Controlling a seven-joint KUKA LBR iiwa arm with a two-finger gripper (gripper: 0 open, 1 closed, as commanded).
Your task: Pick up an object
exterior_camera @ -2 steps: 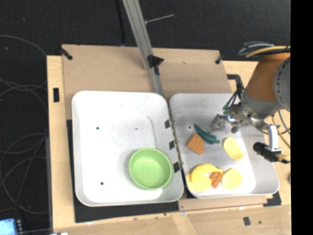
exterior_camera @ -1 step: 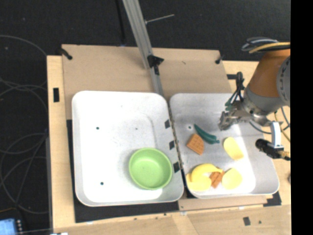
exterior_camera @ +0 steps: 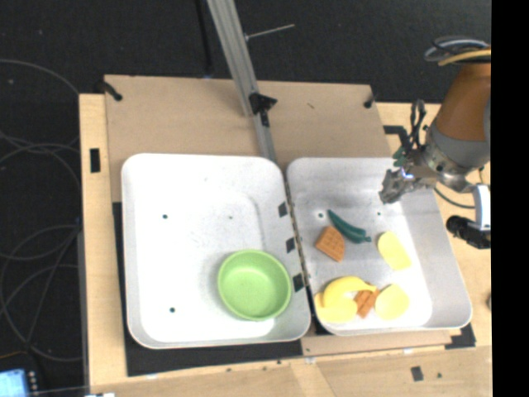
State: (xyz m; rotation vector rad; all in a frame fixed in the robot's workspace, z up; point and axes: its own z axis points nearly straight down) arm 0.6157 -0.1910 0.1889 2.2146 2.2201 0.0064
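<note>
The gripper (exterior_camera: 395, 186) hangs over the right bin's (exterior_camera: 331, 180) upper right area; whether it is open I cannot tell. The green pepper (exterior_camera: 348, 227) lies nearest, down-left, its long axis running diagonally.

Right bin (exterior_camera: 331, 176) has its far half open, so plenty of room to drop in there; the near half is crowded with a green pepper (exterior_camera: 349, 227), orange waffle piece (exterior_camera: 331, 243), yellow block (exterior_camera: 394, 251) and a yellow-orange pile (exterior_camera: 361, 299) in the near corner; left bin (exterior_camera: 190, 205) is wide open apart from a green bowl (exterior_camera: 254, 284) near right; a slanted metal pole (exterior_camera: 235, 52) crosses the far side above the divide.
</note>
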